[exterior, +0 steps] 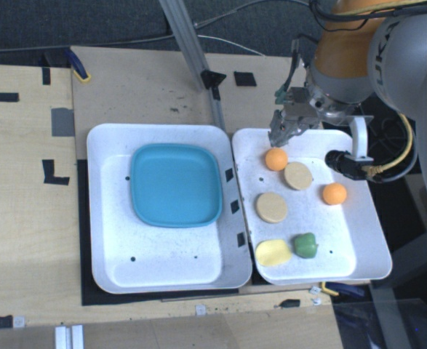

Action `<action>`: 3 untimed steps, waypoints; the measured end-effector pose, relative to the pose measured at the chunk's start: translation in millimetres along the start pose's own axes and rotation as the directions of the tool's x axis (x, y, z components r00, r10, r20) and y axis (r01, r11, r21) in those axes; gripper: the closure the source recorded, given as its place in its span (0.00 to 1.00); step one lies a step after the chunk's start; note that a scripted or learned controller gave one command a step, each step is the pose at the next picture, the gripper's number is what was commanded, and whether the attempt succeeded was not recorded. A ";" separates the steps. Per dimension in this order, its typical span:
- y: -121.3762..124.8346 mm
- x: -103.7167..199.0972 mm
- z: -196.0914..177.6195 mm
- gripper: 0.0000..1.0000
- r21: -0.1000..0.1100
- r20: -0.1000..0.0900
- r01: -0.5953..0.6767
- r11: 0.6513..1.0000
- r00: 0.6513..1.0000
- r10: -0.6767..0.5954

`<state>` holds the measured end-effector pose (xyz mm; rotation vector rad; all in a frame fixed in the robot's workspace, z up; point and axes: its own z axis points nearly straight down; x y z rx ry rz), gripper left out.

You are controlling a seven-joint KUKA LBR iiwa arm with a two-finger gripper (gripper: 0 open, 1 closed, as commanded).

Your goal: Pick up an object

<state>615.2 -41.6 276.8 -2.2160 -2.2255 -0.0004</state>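
My gripper (pixel 278 138) hangs over the far left corner of the right bin (pixel 358 264), its tips just above an orange ball (pixel 276 159). Nothing shows between the fingers. Beside that ball lies a tan round disc (pixel 298 175), and a second orange ball (pixel 334 193) sits further right. Another tan disc (pixel 272 207) rests near the bin's middle left. At the near side lie a yellow lump (pixel 273 252) and a green pepper-like piece (pixel 305 245).
The left bin (pixel 111 267) holds a square blue plate (pixel 176 184). A slanted metal bar (pixel 188 38) crosses the bench behind the bins. A black and white cable fitting (pixel 350 158) hangs off the arm over the right bin's far edge.
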 end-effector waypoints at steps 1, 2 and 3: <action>2.3 46.0 22.5 1.00 0.002 0.000 -0.001 1.000 1.000 0.001; 1.9 88.9 30.5 1.00 0.001 0.000 -0.001 1.000 1.000 0.001; 16.2 140.1 47.0 1.00 0.002 0.001 -0.001 1.000 1.000 0.001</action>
